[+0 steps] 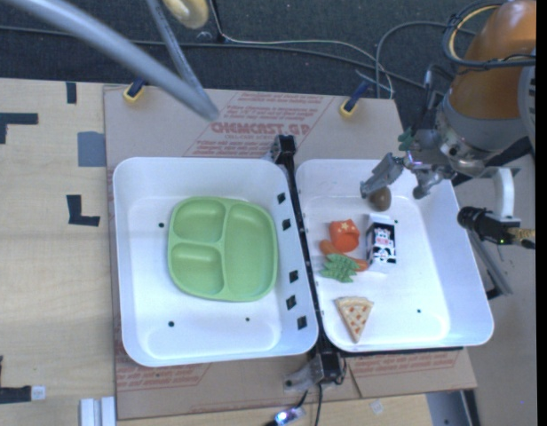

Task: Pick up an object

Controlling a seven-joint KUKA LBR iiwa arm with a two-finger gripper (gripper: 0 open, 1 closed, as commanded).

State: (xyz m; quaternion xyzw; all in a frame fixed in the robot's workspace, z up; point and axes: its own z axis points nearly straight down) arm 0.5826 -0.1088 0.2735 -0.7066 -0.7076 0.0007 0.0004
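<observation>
My gripper (399,186) hangs over the far part of the right bin (451,273), its two grey fingers spread open with nothing between them. A small brown round object (380,200) lies just under the left fingertip (374,187); whether they touch I cannot tell. Closer to the front lie a red piece (344,233), a black-and-white milk carton (382,242), an orange carrot with green leaves (342,265) and a pizza slice (353,315).
The left bin (140,327) bears a green divided plate (224,247). A black divider (296,256) runs between the bins. Cables trail behind the bins, and a grey pole (122,43) crosses the upper left.
</observation>
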